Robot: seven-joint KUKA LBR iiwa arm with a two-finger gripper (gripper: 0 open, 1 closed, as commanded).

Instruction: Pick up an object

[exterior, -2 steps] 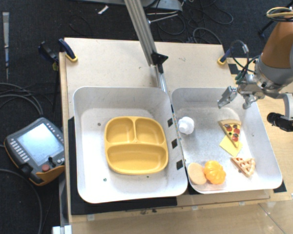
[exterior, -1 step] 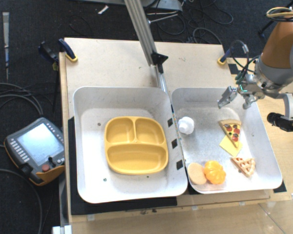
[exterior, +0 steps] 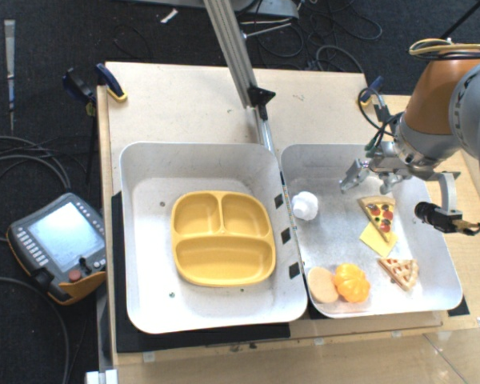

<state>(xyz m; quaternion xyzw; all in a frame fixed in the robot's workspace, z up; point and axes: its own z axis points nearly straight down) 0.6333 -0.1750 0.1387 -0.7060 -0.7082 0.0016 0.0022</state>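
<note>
My gripper (exterior: 370, 179) hangs over the far part of the right bin (exterior: 328, 162), its two grey fingers spread apart with nothing between them. Just below it lies a toy pizza slice (exterior: 379, 212) resting on a yellow cheese wedge (exterior: 376, 236). A white cup-like object (exterior: 305, 206) sits to the left near the bin's divider. Along the near edge lie a pink round piece (exterior: 322, 285), an orange fruit (exterior: 352, 282) and a waffle slice (exterior: 400, 271).
The left bin (exterior: 144, 174) holds a yellow divided plate (exterior: 222, 238). A metal pole (exterior: 232, 38) slants down to the wall between the bins. A teach pendant (exterior: 56, 246) lies on the floor at left.
</note>
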